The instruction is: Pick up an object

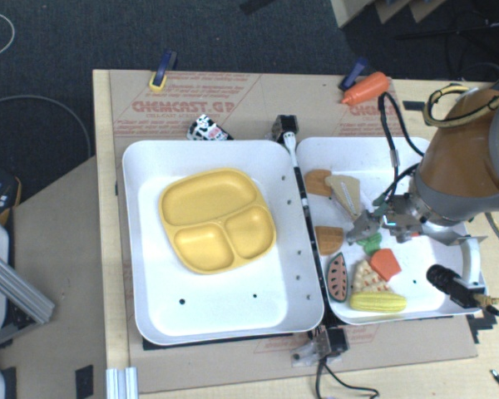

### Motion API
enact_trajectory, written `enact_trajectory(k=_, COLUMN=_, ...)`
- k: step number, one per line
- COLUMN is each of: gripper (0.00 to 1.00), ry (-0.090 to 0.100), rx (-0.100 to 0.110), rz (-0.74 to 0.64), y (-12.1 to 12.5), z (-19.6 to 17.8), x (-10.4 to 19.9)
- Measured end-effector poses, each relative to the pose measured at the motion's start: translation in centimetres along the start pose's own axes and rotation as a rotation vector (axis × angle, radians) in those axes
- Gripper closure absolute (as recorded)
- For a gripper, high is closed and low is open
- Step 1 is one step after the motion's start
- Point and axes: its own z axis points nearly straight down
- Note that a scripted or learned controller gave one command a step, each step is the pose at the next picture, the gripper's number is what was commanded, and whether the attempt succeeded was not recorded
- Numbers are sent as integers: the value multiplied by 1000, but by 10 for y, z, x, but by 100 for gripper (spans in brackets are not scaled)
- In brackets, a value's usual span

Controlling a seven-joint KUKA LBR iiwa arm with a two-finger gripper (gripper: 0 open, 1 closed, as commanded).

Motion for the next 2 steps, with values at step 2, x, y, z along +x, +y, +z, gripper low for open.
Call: enact_trajectory(k=2, gripper=0, ry=4, rx=-9, rz=-1, y=7, z=65, x=4)
